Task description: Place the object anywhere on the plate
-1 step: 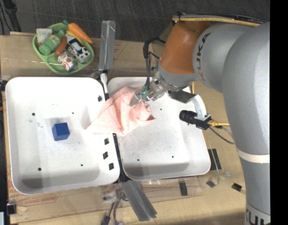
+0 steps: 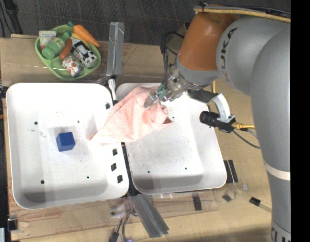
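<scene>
A pale pink cloth [image 2: 131, 117] is lying crumpled and draped over the divide between the two bins [image 2: 23, 135], near the frame's centre. The claw [image 2: 162, 94] is pinching the cloth's raised upper right fold, fingers closed on it.

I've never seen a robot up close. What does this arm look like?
The arm is thick, rounded and grey, with an orange band above the wrist and dark "KUKA" lettering beside it. A small metallic gripper sits at its tip, and a black cable loops near the wrist.
</scene>
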Robot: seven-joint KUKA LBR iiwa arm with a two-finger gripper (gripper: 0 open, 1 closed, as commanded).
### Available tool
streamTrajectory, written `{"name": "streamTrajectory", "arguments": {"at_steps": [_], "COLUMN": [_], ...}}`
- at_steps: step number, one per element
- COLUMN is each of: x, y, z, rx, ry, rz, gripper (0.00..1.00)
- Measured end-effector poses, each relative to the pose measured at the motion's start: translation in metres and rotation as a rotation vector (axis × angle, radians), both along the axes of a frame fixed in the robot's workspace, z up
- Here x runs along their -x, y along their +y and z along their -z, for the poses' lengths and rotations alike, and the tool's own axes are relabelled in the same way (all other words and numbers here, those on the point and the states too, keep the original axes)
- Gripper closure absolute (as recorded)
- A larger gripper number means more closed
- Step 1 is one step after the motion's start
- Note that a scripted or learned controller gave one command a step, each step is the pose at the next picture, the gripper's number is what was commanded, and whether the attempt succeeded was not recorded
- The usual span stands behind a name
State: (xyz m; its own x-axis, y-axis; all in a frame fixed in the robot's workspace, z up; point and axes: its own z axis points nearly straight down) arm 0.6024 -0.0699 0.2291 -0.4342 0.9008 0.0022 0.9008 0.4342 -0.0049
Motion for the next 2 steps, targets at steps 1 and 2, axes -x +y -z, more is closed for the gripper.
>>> {"name": "streamTrajectory", "arguments": {"at_steps": [1, 2], "x": [0.011, 0.017], "y": [0.059, 0.108], "z": [0.001, 0.011], "rx": [-0.002, -0.003], "ry": [0.003, 0.000], "rz": [-0.405, -0.810], "gripper": [1.00, 1.00]}}
